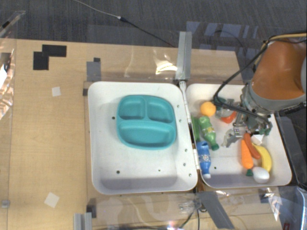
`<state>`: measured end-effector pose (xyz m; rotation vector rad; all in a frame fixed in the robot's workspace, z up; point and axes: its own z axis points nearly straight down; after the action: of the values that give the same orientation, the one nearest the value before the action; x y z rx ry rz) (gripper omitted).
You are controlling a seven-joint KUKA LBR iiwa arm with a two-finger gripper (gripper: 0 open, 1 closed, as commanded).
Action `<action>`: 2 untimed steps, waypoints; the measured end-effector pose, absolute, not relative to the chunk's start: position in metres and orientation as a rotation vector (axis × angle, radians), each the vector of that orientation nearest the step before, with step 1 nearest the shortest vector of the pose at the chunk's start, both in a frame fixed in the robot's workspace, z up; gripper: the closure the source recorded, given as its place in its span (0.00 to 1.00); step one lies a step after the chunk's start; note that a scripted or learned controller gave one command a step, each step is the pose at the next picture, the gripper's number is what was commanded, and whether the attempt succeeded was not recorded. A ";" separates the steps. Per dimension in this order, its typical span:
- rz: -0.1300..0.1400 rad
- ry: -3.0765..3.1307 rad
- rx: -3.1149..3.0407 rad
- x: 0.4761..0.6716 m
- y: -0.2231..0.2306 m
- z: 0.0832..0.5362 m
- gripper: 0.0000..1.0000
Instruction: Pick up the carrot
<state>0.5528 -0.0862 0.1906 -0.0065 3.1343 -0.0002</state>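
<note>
Light wood table (48,143) over dark grey carpet (96,8), two white bins on top. Left bin (100,166) has a teal divided plate (146,121). The carrot (246,154) lies in the right bin (283,174), beside a banana (265,158). The pincer (233,137) hangs just left of it, released, nothing gripped.

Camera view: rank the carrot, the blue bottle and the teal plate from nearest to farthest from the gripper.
1. The carrot, just below and to the right of the gripper in the right bin.
2. The blue bottle, at the right bin's left wall, lower left of the gripper.
3. The teal plate, across in the left bin.
</note>
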 end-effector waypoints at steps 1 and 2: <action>-0.004 3.119 0.143 0.596 -0.147 0.091 0.00; -0.003 3.125 0.101 0.528 -0.140 0.090 0.00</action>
<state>0.5281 -0.1396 0.0900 0.1009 3.1248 -0.0027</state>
